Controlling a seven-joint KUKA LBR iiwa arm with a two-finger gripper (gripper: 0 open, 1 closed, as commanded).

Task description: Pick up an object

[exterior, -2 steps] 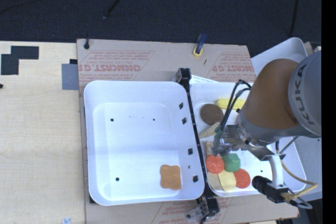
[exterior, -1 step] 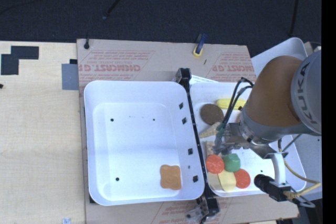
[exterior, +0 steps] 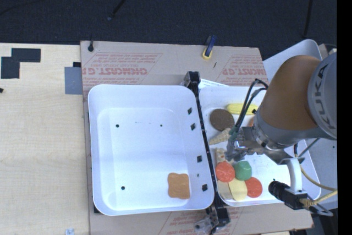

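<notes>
My gripper hangs low in the right bin, under the grey arm with its orange band. It sits just above a cluster of toy foods: a red round piece, a green piece, a yellow piece and a second red piece. A brown round item, a yellow corn-like item and a tan wedge lie just beyond it. The fingers are dark and crowded against the objects.
The left bin holds one tan toast-shaped piece near its front right corner. A black divider clamp sits between the bins. A blue-and-yellow clip lies on the cardboard behind.
</notes>
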